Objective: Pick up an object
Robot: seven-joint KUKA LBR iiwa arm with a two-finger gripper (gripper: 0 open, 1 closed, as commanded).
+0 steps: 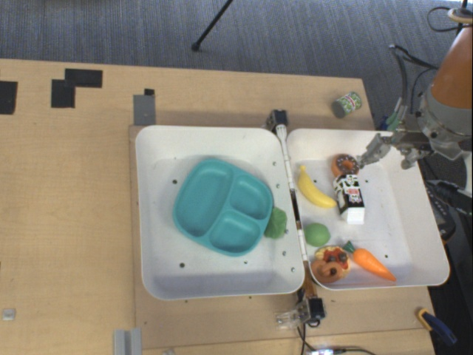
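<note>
White plastic forms both bins on the tan bench (66,220). Left bin (159,272) contains a teal divided plate (222,207), tilted against the floor of the bin, with a green item (276,222) touching its right edge. Right bin (414,235) contains six objects: a banana (314,189) near the shared wall, a brown round item (344,163) at the top, a black-and-white carton (349,197) just below it, a green lime (317,234), a tart (331,264) at the bottom edge, and a carrot (372,264) just beside the tart. Arm (451,102) enters from the right. Gripper (369,154) hangs over the upper part of the right bin, just beside the brown round item; whether the claw is open or closed cannot be determined. A small can (346,103) lies on the bench above the right bin.
</note>
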